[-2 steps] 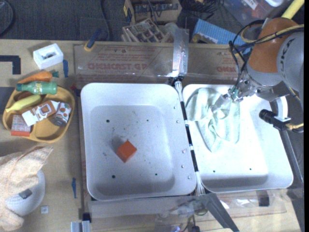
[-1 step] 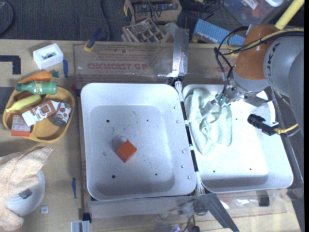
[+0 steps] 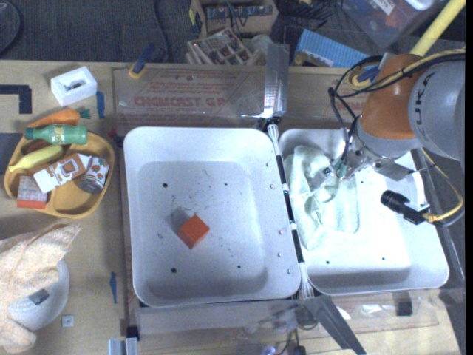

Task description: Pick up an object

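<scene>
An orange cube (image 3: 194,231) lies on the floor of the left bin (image 3: 148,154), a little left of its middle. A crumpled pale green-white cloth (image 3: 319,198) fills the left half of the right bin (image 3: 414,265). My gripper (image 3: 341,169) is down at the cloth's upper right part, under the grey arm with its orange band (image 3: 387,106). The gripper's tip is small and dark against the cloth, and nothing can be made out in its grasp.
A yellow bowl (image 3: 74,202) of toy food sits left of the bins, with a beige cloth (image 3: 33,261) below it. A clear plastic sheet (image 3: 192,95) lies behind the left bin. Cables (image 3: 414,213) trail over the right bin's right side.
</scene>
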Tool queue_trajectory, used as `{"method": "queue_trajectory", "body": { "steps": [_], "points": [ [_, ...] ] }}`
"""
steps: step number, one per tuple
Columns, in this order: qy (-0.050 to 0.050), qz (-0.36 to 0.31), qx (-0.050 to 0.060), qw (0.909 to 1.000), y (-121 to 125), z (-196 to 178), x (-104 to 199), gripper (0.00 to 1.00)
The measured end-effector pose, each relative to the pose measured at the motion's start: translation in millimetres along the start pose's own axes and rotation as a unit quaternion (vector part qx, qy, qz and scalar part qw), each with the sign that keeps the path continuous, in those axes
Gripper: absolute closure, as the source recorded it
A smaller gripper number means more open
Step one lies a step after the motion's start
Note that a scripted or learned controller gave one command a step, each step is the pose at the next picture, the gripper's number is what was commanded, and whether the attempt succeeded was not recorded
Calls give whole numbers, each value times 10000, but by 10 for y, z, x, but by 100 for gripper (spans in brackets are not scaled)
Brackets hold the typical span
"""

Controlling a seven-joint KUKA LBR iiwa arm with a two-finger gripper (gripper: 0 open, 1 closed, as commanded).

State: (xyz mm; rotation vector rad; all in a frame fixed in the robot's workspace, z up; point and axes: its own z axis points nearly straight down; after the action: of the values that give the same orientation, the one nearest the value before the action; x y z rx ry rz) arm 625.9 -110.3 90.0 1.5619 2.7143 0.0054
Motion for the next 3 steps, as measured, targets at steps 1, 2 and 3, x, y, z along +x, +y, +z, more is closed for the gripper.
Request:
{"method": "queue_trajectory", "body": {
  "steps": [1, 2, 3],
  "points": [
    [0, 0, 0, 10000, 0, 0, 0, 0],
    [0, -1, 0, 10000, 0, 0, 0, 0],
    [-21, 13, -30, 10000, 10, -120, -21, 100]
  ]
}}
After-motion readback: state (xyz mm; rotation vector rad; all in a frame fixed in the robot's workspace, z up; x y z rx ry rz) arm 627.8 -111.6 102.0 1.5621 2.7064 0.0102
